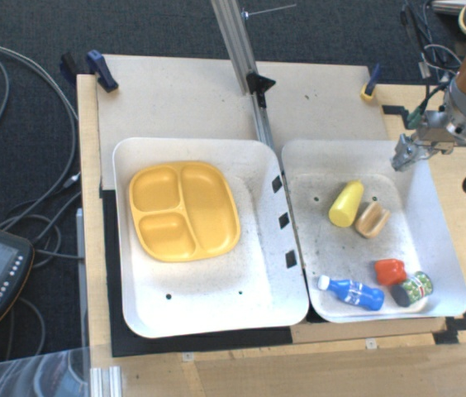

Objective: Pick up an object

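The right bin (431, 213) holds a yellow bottle-shaped toy (345, 203) with a tan bun-like piece (372, 219) beside it near the middle. Along its front edge lie a blue bottle (352, 293), a red block (389, 270) and a green and white can (415, 289). My gripper (405, 153) hangs over the far right corner of this bin, well behind and right of the yellow toy. Nothing is seen between its fingers.
The left bin (259, 222) carries a yellow divided plate (183, 210). A metal pole (235, 31) rises from the back between the bins. Blue clamps (101, 69) hold the board's far corners. Cables lie on the dark floor at left.
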Tool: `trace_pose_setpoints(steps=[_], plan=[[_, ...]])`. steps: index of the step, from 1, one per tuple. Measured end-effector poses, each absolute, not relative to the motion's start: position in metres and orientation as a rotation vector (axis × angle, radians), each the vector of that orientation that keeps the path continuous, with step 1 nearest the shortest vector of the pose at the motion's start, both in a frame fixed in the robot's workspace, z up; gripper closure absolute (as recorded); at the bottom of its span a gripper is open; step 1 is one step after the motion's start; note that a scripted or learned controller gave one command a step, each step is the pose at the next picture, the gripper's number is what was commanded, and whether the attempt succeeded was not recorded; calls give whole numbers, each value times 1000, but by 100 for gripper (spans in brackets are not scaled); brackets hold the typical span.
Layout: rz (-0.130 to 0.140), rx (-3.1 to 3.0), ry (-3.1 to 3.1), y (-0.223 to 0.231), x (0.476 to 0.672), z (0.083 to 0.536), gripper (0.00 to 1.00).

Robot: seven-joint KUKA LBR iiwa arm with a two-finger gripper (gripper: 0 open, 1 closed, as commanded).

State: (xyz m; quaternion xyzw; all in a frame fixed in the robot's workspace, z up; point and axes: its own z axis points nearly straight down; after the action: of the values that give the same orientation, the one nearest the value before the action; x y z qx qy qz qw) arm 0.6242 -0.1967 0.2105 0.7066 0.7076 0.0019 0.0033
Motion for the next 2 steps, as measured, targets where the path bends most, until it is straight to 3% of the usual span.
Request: trace_pose_setpoints(steps=[2], plan=[[2,2216,2232,-92,625,221,100]])
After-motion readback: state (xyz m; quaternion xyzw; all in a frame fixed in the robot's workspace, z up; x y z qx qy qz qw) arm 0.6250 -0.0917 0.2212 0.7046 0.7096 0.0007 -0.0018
